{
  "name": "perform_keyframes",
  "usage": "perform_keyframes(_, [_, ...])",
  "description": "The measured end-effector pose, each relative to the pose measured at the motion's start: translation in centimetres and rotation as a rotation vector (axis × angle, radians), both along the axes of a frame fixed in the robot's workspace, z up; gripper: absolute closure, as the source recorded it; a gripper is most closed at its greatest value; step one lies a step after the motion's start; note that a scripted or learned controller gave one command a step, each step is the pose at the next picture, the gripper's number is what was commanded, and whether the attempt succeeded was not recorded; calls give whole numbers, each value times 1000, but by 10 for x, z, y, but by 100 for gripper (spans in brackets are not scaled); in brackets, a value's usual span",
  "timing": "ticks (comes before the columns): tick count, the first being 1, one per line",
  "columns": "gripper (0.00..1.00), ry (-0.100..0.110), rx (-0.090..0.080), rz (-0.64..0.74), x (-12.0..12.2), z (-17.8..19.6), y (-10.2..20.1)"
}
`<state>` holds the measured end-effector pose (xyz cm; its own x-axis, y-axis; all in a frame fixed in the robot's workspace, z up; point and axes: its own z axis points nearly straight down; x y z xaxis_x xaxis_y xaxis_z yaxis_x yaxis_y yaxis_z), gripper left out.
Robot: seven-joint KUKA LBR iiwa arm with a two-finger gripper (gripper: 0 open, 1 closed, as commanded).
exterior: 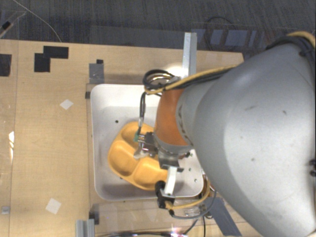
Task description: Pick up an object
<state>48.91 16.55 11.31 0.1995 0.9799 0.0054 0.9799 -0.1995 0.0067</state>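
A yellow, lumpy soft object lies in the left white bin, toward its lower middle. The arm reaches in from the right, its orange band over the bin. The gripper is down right at the yellow object's right side, over its upper edge. The wrist hardware hides the fingertips and the part of the object beneath them, so contact between them is unclear.
The big grey arm body covers the right half of the view, including the right bin. Cables loop above the wrist and below it. A metal post stands at the bin's far edge. Wooden bench lies to the left.
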Motion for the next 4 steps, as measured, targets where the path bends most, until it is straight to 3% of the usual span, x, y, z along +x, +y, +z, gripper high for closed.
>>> perform_keyframes(1, [0, -24, 1, -150, 8, -17, 64])
perform_keyframes(2, [0, -7, 5, -80, 57, -14, -12])
perform_keyframes(3, [0, -4, 4, -76, 56, -16, -10])
perform_keyframes(4, [0, -13, 9, -490, 46, -18, 29])
